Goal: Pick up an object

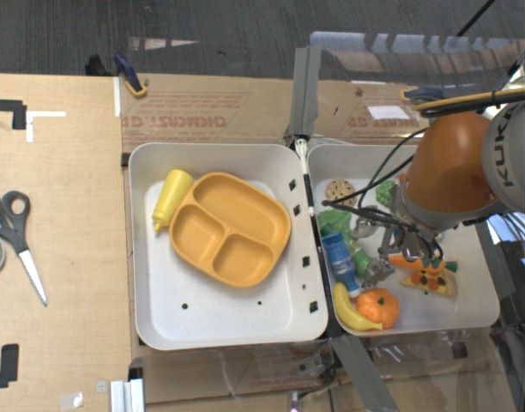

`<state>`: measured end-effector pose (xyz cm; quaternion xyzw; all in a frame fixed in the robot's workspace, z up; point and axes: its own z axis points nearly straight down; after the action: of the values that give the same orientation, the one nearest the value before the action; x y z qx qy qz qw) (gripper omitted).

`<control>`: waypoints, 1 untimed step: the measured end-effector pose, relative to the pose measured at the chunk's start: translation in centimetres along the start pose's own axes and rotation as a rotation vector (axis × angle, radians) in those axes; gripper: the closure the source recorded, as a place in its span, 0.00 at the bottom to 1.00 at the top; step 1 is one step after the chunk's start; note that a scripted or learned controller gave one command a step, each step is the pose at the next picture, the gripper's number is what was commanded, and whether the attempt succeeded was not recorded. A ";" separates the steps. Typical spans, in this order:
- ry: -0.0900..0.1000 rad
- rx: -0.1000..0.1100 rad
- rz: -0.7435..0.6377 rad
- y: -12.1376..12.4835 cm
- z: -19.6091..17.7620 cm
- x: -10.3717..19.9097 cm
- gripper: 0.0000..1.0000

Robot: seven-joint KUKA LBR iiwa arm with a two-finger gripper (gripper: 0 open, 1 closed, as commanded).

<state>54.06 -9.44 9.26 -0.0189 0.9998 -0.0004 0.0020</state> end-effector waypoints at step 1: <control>-0.001 0.001 -0.042 -0.5 0.0 1.0 0.00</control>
<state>53.04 -10.02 9.28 -0.0400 0.9992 -0.0009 0.0023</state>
